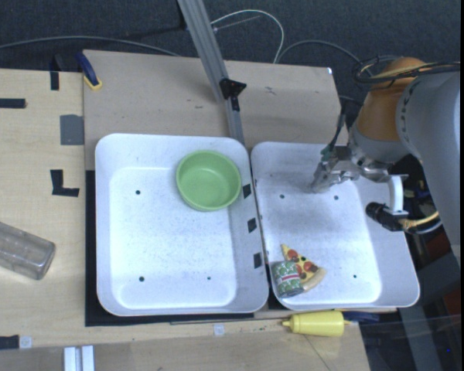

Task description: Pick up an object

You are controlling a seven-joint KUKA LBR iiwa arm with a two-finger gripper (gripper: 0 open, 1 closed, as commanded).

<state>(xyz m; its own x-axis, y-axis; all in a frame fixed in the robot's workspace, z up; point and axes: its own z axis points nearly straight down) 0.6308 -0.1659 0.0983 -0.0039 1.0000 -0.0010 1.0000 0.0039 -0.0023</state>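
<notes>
Approach step, nothing picked yet. Largest first: my arm (417, 122) comes in from the right over the far part of the right bin (387, 284). The left bin (124, 284) holds a green bowl (209, 180) at its far right, close to the wall between the bins. Right bin holds a pizza slice toy (303, 267) on a small green packet (286, 278), both in the near left corner. A yellow bottle (319, 324) lies on the bench just outside that bin's near rim. My gripper (325, 178) sits low over bare bin floor at the far side, well apart from the pizza slice toy. Nothing is between the tips; how wide they stand I cannot tell, too small and blurred. Next move, I judge: travel near and left across the bin, line up over the toy, descend, close.
</notes>
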